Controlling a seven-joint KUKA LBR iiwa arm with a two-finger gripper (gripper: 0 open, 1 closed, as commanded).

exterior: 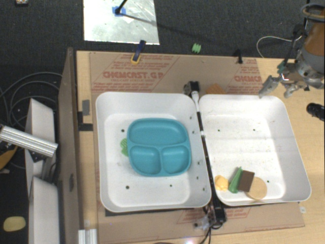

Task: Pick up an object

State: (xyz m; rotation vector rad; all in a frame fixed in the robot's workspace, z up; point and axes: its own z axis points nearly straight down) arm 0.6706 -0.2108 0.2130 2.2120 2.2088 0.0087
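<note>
Bench [152, 67]: we see a brown board bearing two white bins side by side.
Left bin [109, 136]: it holds a teal divided tray [158, 146], with a small green piece [123, 146] peeking out at the tray's left edge.
Right bin [254, 131]: mostly bare floor; the objects lie clustered at its near edge, toward the left corner.
Arm [314, 39]: it reaches in at the upper right, above the right bin's far right corner.
Gripper [283, 85]: we see its two fingers spread apart, with nothing between them; it hangs over the bin's far rim, touching no object.
Object cluster: a tan round disc [258, 188], a brown block [246, 180] lying partly on it, a green stick [235, 181] just beside the block, and a yellow lump [221, 183] touching the stick.
Progress: we judge the pick not yet begun; nothing is lifted, and the gripper is well apart from the cluster.
Left to do: travel to the near corner, descend onto one piece, close and lift.
</note>
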